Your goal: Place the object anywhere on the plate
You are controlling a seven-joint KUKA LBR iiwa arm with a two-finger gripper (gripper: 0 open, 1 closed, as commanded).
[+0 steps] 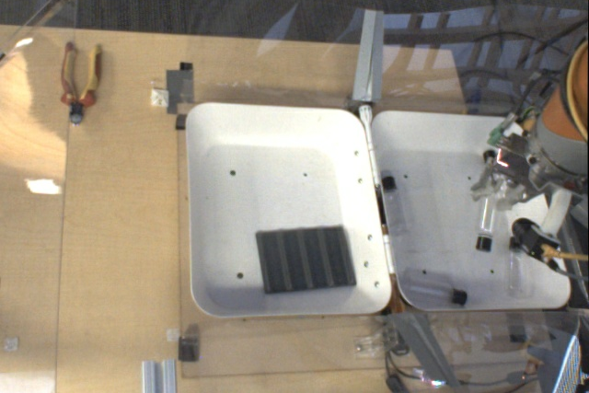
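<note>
The left bin is smooth white plastic with rounded corners. A dark ribbed rectangular plate lies flat at its 6 o'clock. The right bin holds two small black blocks: one at its 9 o'clock wall, one at its 7 o'clock. The gripper hangs over that bin's 3 o'clock (slender, translucent fingers); whether it is clenched or grasping cannot be told. Red-handled pliers lie on the wooden bench at 10 o'clock.
</note>
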